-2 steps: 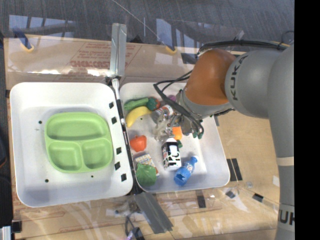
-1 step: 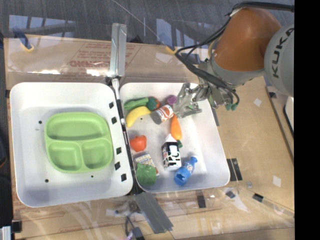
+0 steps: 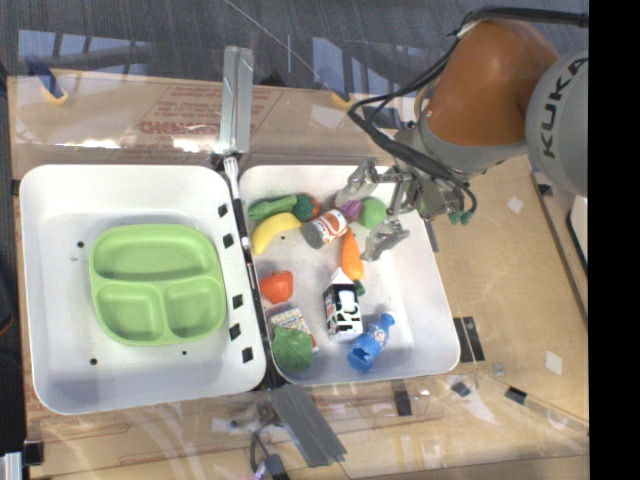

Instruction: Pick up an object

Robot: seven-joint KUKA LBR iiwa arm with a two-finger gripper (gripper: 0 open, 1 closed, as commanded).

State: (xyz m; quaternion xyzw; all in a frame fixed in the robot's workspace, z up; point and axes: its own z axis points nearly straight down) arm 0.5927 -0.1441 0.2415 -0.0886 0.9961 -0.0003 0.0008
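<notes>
The right bin (image 3: 425,298) holds several toy foods: a yellow banana (image 3: 275,232), a green vegetable (image 3: 273,207), a small can (image 3: 328,228), an orange carrot (image 3: 351,256), a red tomato (image 3: 277,286), a black-and-white carton (image 3: 344,311), a blue bottle (image 3: 369,344) and a green leafy piece (image 3: 293,351). My gripper (image 3: 373,211) hangs low over the bin's upper right part. It is open, with one finger on each side of a small round green fruit (image 3: 372,212). The fingers stand wider than the fruit and are not closed on it.
The left bin (image 3: 50,218) holds a green divided plate (image 3: 157,283). A grey divider bar (image 3: 236,98) runs up between the bins. The arm's orange band (image 3: 485,78) and cables hang over the right bin's far right corner.
</notes>
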